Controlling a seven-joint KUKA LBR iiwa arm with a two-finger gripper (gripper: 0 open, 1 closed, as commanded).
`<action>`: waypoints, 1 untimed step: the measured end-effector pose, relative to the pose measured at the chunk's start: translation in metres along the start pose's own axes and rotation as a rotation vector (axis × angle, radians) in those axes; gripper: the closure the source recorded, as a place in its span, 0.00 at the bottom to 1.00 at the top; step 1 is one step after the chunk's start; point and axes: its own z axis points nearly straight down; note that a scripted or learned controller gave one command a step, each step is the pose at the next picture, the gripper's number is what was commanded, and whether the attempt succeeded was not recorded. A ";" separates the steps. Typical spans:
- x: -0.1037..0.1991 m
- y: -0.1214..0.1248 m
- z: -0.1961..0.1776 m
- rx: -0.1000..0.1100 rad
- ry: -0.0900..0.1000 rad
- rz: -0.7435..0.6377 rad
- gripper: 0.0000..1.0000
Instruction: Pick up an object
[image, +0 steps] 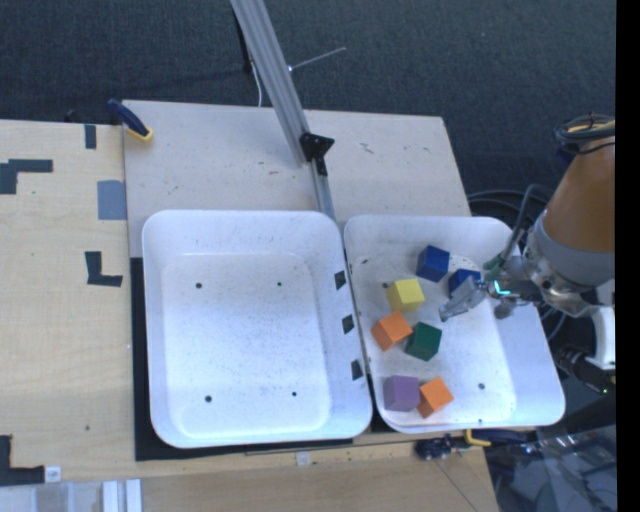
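The gripper (468, 297) hangs low inside the right bin (520, 400), near its right wall, with a second blue block (465, 279) just beside or partly under it. Whether the fingers are spread or clenched cannot be told from this slant, and no block shows between them.

Six more blocks lie in the bin: a blue cube (433, 262) toward the far edge, a yellow cube (407, 293), an orange cube (392, 329) touching a green cube (424, 341), and a purple cube (402, 392) against a smaller orange cube (435, 396) near the front edge.

A good grasp probably favours the blue block nearest the gripper, since it stands apart from its neighbours. The arm should centre over it, square to two opposite faces, descend straight, then close and lift vertically so nothing nearby is nudged.
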 end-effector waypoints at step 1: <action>0.000 0.001 -0.002 -0.004 -0.001 -0.001 0.00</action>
